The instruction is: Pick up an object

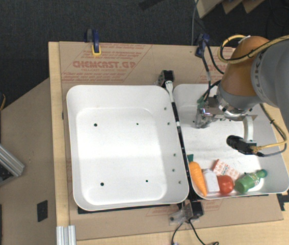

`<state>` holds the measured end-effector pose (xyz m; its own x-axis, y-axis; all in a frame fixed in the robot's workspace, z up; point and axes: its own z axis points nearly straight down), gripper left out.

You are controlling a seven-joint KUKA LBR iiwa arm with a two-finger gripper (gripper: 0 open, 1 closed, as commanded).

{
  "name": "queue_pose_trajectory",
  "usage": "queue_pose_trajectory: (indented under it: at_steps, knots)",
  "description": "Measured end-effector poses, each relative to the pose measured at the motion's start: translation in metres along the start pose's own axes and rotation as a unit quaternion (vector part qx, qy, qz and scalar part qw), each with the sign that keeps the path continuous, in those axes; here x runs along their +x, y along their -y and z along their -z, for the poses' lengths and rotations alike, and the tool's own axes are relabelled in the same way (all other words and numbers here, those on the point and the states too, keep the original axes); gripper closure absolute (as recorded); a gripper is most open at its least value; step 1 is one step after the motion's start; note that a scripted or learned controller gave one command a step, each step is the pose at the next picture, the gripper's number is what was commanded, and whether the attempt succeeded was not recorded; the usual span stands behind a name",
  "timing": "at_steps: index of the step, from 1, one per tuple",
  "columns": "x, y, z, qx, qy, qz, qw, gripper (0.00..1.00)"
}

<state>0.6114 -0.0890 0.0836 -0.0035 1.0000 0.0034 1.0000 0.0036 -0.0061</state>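
Note:
My gripper hangs over the far left part of the right bin, close to the divider between the two bins. The objects lie apart from it, huddled in that bin's near corner: an orange carrot, a small white bottle, a red and white packet, a red tomato-like piece and a green bottle. The gripper is well behind them and touches none of them.
The left bin sits beside the right one on a cardboard sheet. A blue clamp grips the sheet's far edge. The grey arm with its orange band reaches in from the right.

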Motion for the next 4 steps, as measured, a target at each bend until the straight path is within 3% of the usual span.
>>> queue_pose_trajectory:
  at_steps: [1, 2, 3, 4]
  knots:
    - [0.062, -0.003, 0.107, -0.008, 0.001, 0.001, 1.0, 1.0]
    - [0.147, -0.057, 0.117, -0.006, 0.0, 0.003, 1.0, 1.0]
    - [0.233, -0.021, 0.022, 0.002, 0.001, 0.002, 1.0, 1.0]
    - [0.315, 0.025, -0.001, -0.001, 0.001, 0.002, 1.0, 1.0]
